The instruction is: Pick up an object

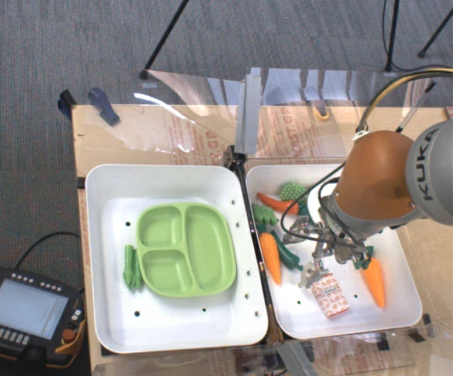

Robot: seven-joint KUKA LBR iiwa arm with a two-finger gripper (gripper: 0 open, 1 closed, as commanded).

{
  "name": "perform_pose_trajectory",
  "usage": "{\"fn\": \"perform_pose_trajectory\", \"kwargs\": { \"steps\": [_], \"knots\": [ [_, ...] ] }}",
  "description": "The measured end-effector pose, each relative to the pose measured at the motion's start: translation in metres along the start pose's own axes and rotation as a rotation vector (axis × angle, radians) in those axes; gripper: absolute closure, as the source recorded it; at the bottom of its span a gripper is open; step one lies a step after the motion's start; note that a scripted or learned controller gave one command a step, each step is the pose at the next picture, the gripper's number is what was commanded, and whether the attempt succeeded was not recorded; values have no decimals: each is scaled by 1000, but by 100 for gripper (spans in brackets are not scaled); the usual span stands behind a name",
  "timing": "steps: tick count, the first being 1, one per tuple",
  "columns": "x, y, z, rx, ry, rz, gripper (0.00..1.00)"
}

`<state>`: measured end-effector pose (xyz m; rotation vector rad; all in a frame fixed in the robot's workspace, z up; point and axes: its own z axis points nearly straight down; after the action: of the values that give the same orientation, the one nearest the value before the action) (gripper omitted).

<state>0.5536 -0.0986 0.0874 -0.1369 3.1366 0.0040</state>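
I see a green divided plate (186, 249) and green bean pod (132, 267) in the left bin (101, 202); my gripper (317, 271), fingers apart, hangs over the right bin's (403, 308) carrots (270, 257) and small red-and-white carton (330, 295).

The arm (446, 171) was grey, with black "KUKA" lettering on its side and a broad rounded orange band (377, 177) above the wrist. Black and yellowish cables (399, 84) looped over it, and thin dark wires trailed around the metal gripper (320, 269).
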Motion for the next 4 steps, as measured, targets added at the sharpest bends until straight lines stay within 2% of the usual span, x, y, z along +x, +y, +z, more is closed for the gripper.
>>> {"fn": "perform_pose_trajectory", "kwargs": {
  "steps": [1, 2, 3, 4],
  "knots": [
    [65, -2, 1, 1, 4, 167, 0],
    [78, 10, 1, 0, 5, 176, 0],
    [77, 11, -8, 0, 5, 170, 100],
    [72, 55, -101, 2, -1, 475, 100]
  ]
}}
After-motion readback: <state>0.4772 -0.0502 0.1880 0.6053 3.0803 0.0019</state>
